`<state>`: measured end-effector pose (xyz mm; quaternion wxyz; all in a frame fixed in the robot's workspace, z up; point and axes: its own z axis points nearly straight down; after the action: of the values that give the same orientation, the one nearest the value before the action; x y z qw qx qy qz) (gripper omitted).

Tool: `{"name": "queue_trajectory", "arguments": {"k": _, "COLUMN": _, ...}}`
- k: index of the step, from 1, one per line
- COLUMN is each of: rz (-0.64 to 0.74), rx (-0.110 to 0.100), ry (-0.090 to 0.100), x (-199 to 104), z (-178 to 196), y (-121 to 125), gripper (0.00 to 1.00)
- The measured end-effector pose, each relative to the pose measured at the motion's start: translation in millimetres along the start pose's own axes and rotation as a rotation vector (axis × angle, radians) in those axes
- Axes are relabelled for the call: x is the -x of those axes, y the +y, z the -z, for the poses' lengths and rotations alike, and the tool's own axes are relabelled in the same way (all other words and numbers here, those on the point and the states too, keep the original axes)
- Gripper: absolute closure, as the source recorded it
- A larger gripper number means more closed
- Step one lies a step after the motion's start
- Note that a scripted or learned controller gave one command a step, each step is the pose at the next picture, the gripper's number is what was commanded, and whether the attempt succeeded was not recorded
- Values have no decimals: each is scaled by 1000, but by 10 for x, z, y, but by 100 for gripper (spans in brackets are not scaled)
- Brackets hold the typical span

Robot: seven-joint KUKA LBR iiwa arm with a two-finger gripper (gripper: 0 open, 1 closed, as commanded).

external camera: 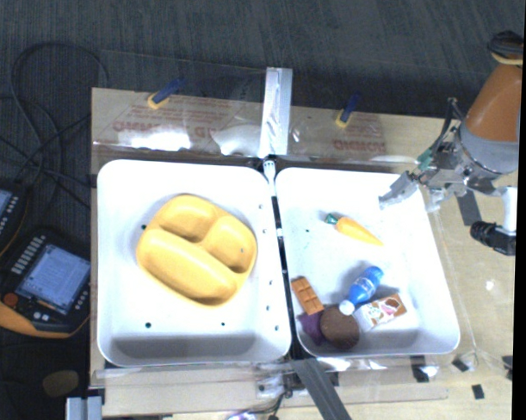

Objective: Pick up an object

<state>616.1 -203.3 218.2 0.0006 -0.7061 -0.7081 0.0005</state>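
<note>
The arm (495, 101) is cut off at the right edge, so only its orange band and wrist show. Its pincer (400, 192) hovers over the right bin's (441, 280) far right corner; it is too small and blurred to tell whether it is spread or pressed together. Nothing visible sits in it. Just left and below lies a carrot (355, 228). Further below cluster a bottle (364, 288), a carton (382, 311), a brown ball (338, 326) and a waffle (306, 295). A purple thing (310, 325) is mostly hidden beneath the ball. Well to the left, the left bin (121, 329) holds a yellow lump (197, 248).
</note>
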Motion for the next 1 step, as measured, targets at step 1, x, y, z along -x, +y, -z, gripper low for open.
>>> {"name": "queue_trajectory", "arguments": {"k": 1, "rz": 14, "rx": -1, "ry": -1, "x": -287, "z": -1161, "y": -64, "gripper": 0}}
